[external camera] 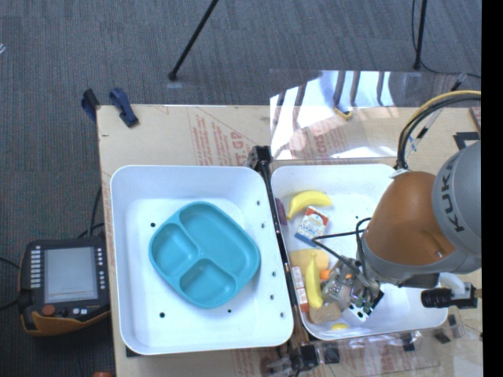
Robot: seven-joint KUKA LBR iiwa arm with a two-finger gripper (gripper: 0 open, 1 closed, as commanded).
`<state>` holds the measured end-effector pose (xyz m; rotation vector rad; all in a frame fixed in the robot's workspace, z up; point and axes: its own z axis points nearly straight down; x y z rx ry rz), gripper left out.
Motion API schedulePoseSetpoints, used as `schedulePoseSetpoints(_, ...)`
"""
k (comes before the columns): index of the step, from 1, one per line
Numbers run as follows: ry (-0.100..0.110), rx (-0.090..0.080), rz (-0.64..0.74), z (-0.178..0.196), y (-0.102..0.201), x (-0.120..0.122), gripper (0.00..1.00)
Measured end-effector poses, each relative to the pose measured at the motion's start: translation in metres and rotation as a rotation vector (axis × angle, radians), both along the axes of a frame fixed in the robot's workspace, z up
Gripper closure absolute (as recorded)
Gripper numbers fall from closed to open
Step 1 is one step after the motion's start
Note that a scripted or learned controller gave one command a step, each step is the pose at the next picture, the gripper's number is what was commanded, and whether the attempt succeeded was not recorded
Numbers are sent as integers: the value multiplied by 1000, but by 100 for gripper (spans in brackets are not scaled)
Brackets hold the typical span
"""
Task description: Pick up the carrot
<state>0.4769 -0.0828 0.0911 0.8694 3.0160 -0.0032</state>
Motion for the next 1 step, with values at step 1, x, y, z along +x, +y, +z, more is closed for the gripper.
schedulePoseSetpoints(1,0,1,2,9,0,1,100)
